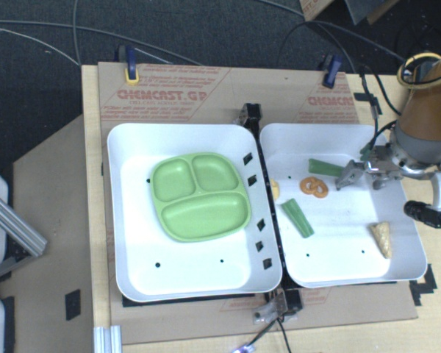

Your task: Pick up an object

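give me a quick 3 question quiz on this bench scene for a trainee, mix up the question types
1. True or false: the green divided plate lies in the left bin.
2. Multiple choice: which thing lies nearest the gripper?
A. the tan wedge
B. the green piece at the top of the right bin
C. the green stick
3. Fill in: the orange pretzel sits between the green piece above it and the green ____ below it.

Key:
1. True.
2. B. The green piece is right beside the gripper; the wedge lies near the bin's lower right corner.
3. Stick.
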`<state>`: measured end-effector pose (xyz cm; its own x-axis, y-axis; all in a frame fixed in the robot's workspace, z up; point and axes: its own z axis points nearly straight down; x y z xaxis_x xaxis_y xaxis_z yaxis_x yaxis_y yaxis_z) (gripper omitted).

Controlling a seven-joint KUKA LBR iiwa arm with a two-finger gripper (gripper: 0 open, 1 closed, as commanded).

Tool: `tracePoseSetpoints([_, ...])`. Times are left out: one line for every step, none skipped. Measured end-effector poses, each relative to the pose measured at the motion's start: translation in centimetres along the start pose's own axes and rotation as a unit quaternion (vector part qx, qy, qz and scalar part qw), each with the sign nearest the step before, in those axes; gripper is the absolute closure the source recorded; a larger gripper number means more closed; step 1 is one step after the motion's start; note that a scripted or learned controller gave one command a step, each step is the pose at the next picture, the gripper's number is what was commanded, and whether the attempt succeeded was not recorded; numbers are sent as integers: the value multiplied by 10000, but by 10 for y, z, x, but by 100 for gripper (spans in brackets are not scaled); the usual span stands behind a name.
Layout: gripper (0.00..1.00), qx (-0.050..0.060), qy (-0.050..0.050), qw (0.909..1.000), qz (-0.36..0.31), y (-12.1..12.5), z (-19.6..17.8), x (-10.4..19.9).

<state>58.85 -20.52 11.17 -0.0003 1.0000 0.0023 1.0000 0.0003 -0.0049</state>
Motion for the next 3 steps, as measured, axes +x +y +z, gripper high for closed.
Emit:
tracePoseSetpoints([0,-8,-3,10000,-1,0,28,1])
tracePoseSetpoints([100,-31,-6,10000,-1,1,15,1])
tracePoseSetpoints([100,-55,-21,10000,-6,10,-32,4])
